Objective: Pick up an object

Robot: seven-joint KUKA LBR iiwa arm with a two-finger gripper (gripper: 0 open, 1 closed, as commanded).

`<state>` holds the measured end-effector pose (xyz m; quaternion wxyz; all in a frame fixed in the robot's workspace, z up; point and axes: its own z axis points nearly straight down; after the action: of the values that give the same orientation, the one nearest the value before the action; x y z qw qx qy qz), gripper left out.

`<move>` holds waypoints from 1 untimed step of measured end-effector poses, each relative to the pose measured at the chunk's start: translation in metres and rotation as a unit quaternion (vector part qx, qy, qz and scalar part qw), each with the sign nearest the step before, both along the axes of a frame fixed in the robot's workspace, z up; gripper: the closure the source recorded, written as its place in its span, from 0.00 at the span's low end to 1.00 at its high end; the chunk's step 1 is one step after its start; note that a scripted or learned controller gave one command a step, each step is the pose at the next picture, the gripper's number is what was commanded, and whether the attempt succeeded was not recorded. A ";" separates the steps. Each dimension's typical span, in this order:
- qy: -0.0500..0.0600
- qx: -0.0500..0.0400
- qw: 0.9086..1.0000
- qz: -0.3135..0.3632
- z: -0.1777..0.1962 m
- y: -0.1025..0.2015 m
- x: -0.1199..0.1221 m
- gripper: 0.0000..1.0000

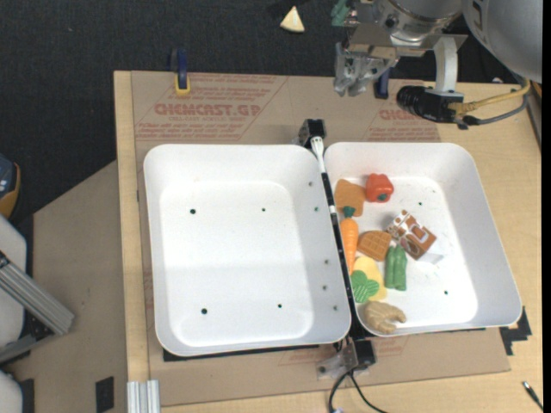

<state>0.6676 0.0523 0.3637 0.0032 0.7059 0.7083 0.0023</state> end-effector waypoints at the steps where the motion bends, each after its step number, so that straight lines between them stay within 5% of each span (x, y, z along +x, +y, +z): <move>1: -0.001 0.000 1.000 0.001 0.011 0.000 0.000 1.00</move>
<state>0.6680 0.0528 0.3744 0.0046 0.7055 0.7087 0.0030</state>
